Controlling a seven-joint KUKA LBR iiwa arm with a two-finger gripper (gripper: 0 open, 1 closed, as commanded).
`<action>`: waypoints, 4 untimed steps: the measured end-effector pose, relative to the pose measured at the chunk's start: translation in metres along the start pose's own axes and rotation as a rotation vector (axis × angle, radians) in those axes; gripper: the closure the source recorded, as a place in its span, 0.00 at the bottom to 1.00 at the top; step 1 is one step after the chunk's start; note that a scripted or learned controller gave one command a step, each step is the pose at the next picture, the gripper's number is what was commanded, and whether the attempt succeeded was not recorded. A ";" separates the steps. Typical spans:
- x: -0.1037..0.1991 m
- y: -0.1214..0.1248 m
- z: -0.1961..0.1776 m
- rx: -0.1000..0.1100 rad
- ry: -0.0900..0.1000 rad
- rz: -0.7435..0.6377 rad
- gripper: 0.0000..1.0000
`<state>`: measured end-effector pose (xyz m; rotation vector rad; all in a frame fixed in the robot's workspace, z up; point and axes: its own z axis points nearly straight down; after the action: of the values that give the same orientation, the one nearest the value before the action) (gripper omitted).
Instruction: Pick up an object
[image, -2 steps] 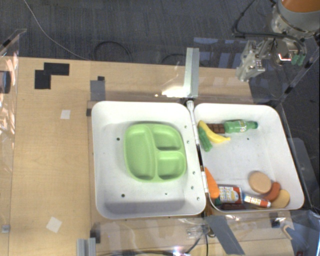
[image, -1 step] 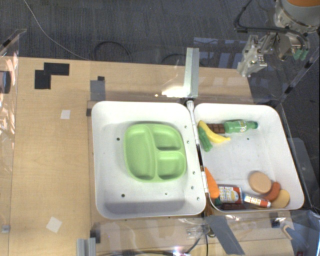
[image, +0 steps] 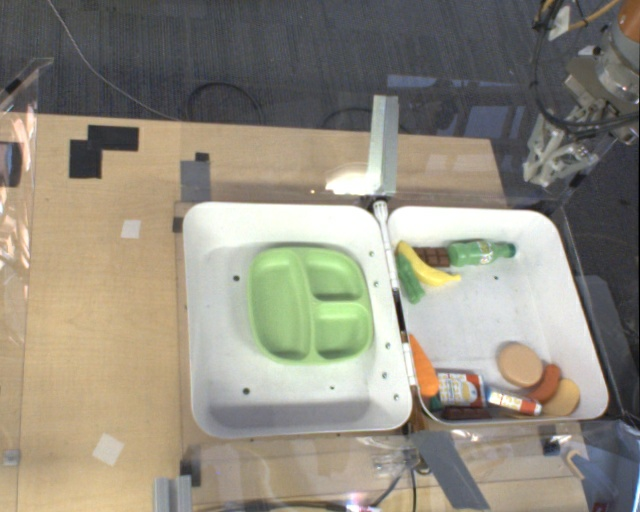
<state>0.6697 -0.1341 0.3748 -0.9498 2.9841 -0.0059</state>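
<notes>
Gripper (image: 560, 160) above glossy green bottle (image: 480, 252)

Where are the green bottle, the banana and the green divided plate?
green bottle (image: 480, 252), camera view, on its body.
banana (image: 428, 270), camera view, on its yellow middle.
green divided plate (image: 285, 305), camera view, on its large left compartment.

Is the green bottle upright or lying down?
Lying down: the green bottle rests on its side in the right bin, cap pointing right, beside the banana.
</notes>
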 end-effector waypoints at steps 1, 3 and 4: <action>0.155 0.018 0.040 0.001 0.003 -0.169 1.00; 0.057 -0.015 -0.017 0.010 -0.012 -0.021 1.00; 0.055 -0.015 -0.031 0.018 -0.022 -0.023 1.00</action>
<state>0.6329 -0.1780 0.4054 -0.9752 2.9482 -0.0220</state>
